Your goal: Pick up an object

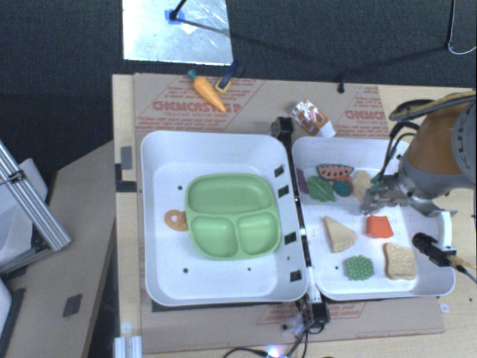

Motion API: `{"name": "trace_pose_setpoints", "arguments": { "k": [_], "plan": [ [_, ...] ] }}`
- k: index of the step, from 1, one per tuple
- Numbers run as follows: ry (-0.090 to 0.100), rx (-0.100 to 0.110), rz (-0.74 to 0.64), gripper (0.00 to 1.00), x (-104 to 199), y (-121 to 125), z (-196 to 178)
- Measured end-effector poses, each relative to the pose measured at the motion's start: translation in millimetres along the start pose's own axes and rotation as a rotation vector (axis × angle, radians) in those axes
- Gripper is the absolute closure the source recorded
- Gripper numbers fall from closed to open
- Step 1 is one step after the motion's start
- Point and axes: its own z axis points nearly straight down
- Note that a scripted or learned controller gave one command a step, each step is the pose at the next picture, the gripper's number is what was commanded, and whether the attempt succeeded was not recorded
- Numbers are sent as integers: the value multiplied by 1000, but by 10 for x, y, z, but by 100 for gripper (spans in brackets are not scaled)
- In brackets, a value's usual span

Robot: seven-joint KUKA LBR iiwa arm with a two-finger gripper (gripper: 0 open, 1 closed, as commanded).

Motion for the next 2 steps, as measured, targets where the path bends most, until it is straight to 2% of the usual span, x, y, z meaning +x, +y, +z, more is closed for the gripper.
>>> {"name": "trace_pose_setpoints", "arguments": {
  "k": [1,2],
  "plan": [
    [-1,-3,-3,100,-52,99,-583],
    [0,0,-4,100,-49,106,-1006]
  ]
}}
